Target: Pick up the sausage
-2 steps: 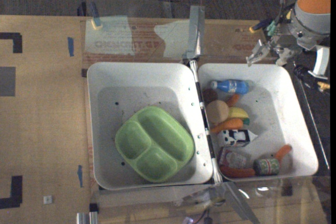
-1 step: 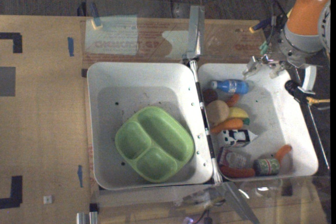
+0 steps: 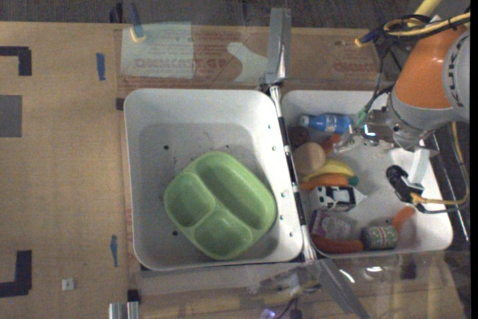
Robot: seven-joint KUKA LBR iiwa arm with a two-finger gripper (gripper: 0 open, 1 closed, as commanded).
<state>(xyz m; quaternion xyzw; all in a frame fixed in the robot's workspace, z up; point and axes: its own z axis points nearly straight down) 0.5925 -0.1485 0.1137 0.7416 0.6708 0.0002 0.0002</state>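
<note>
Bench (image 3: 60, 160) inspected: sausage (image 3: 340, 244) lies ungrasped at right bin's (image 3: 435, 234) near edge; gripper (image 3: 381, 132) hovers farther back, apart; jaw state cannot be told; pickup judged wholly outstanding

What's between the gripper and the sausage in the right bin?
Across the right bin, the banana, black-and-white toy and packet lie between gripper and sausage. Nothing covers the sausage from above; packet and can crowd it.

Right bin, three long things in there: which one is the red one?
The sausage, flat along the lower edge of the right bin, left of the green can. The banana is yellow; the carrot right of the can is orange.
</note>
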